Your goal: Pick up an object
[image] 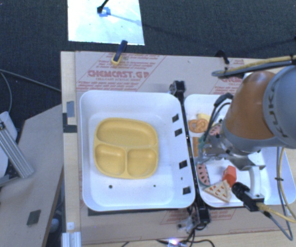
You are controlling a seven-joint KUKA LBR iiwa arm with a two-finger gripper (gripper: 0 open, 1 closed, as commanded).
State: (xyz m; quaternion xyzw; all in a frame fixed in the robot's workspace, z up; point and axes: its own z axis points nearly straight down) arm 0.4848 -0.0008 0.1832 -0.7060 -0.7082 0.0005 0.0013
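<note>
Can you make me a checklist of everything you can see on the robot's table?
Surface: pale bench carrying two shallow white bins, left bin and right bin.
Job's things: in the right bin, a triangular pizza-slice toy, a watermelon-slice toy, an orange block, a pretzel-shaped toy.
Clutter: yellow divided plastic tray in the left bin.
Grippers: grey arm's gripper low over the right bin, fingers hidden.
Cables: yellow cable by the right bin.
Surroundings: dark carpet, metal frame.
</note>
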